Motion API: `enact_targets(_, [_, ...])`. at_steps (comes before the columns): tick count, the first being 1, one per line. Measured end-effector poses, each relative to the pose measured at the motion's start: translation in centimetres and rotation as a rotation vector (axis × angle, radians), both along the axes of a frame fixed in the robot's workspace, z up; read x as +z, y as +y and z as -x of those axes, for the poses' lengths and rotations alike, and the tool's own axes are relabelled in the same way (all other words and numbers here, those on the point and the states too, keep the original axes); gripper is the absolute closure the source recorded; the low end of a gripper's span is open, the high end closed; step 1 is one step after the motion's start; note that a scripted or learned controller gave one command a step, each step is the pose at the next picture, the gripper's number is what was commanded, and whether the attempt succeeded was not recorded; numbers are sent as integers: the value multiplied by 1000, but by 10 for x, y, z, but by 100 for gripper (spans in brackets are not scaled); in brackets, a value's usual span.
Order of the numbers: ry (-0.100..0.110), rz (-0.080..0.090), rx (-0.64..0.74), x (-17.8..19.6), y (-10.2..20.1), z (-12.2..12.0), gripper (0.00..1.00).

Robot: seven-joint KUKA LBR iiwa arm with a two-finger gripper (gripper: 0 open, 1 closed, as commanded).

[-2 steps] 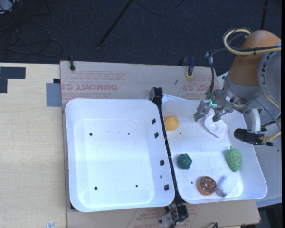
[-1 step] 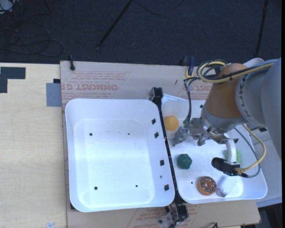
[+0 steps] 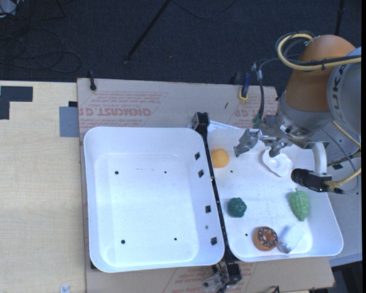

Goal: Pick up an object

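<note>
Five small objects point(image 3: 237, 207) in right bin point(image 3: 329, 249)

- Floor point(image 3: 140, 23): dark carpet across the top, strewn with black cables.
- Stand leg point(image 3: 151, 24): thin dark pole slanting over the carpet.
- Bench top point(image 3: 30, 182): pale wood at left, bearing dark grey and black rectangular patches.
- Cardboard sheet point(image 3: 146, 102): brown, red printed lettering, lying under the bins.
- Light: even, soft shadows.

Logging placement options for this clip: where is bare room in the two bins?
The left white bin has a bare floor, wall to wall. The right white bin is crowded: orange ball, dark green lump, light green ridged piece, brown doughnut, end effector.
</note>
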State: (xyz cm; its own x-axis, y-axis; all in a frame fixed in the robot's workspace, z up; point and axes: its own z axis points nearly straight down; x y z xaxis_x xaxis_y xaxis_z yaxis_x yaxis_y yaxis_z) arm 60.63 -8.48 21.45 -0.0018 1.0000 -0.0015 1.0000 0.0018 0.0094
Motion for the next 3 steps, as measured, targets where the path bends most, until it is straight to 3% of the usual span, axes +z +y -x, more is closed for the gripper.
enact_targets(1, [22,-3,-2,-113,0,40,0])
enact_targets(2, [15,-2,-7,-55,-48,106,0])
enact_targets(3, [-3,2,-2,107,-58,130,0])
